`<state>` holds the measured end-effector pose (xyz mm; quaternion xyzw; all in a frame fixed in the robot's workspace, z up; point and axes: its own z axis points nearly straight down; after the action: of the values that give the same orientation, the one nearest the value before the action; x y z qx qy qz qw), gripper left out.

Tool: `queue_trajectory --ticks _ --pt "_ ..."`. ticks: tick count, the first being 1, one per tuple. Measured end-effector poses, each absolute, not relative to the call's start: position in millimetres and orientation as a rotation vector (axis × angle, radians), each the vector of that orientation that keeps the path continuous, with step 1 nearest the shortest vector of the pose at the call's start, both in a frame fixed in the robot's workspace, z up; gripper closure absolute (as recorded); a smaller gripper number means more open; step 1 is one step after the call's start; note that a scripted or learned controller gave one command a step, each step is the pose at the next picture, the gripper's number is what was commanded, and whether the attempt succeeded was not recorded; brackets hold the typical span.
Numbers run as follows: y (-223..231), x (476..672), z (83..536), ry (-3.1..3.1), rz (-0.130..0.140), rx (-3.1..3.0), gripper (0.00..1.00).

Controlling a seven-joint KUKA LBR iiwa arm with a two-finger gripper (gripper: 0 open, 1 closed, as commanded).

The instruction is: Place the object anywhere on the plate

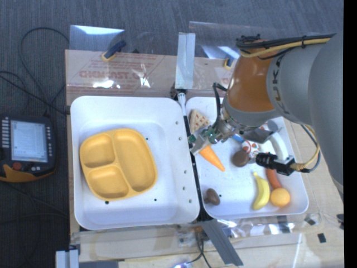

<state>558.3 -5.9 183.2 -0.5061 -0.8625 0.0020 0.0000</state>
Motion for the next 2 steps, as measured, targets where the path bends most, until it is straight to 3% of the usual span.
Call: queue_trajectory --ticks 1,2 --pt "57 546.0 186 -2.652 0.002 -1.681 1.0" --pt "117 554.5 249 -2.613 -0.004 -1.749 1.0"
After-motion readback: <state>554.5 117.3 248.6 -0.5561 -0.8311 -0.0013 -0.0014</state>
